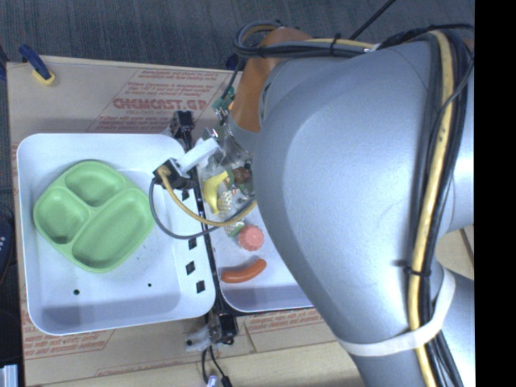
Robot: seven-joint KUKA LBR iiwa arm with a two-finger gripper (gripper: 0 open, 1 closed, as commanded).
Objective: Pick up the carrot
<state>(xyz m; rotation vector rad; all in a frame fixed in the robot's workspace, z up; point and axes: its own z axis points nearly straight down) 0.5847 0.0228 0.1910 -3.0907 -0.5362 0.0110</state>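
Lying near the front of the right bin, the carrot is a small orange-red stick, slightly curved, set crosswise on the white floor. Just beyond it sits a round pinkish item, then a yellow piece. The grey arm arches over this bin, its end effector low by the divider; its opening cannot be told. The left bin holds a green divided plate.

Green divided plate (three compartments) lies in the left white bin
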